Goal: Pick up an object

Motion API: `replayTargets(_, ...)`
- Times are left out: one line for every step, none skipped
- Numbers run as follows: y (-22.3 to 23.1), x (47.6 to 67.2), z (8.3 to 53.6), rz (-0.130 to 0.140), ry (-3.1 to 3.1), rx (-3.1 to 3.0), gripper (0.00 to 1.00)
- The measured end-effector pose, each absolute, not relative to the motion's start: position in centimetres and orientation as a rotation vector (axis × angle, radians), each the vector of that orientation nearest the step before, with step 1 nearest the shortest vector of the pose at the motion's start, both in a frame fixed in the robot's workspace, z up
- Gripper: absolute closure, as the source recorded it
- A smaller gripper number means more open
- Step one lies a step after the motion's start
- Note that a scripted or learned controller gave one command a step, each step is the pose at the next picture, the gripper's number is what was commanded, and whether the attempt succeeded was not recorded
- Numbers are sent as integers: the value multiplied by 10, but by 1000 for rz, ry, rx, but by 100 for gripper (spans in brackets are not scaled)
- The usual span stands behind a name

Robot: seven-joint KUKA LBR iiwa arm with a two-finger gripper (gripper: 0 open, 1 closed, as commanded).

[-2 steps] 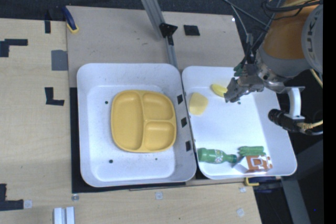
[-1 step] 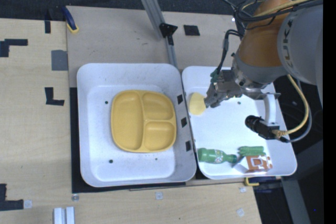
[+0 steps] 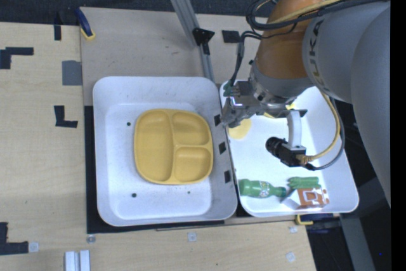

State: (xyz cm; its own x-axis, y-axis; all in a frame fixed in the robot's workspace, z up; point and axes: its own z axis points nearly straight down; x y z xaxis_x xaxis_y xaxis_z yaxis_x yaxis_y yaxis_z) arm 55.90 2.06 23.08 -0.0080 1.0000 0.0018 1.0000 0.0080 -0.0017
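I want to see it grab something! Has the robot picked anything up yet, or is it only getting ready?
Nothing looks picked up yet. The gripper is down low at the left edge of the right bin, over a small pale yellow object, so a grab seems to be starting. The green bottle and orange-and-white packet lie untouched, and the yellow divided plate sits in the left bin. Gripping and lifting are left.

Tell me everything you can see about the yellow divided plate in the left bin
The yellow plate looks like smooth matte plastic, a rounded rectangle moulded into three compartments: one long one along its left side and two smaller ones stacked on its right. It lies flat and right side up on the floor of the left bin, roughly central, clear of the walls. Its compartments hold nothing. The gripper is over the other bin, apart from the plate.
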Motion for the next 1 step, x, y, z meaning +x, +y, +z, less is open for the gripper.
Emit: replayTargets(75, 547, 232, 2, -2228, -2211, 100)
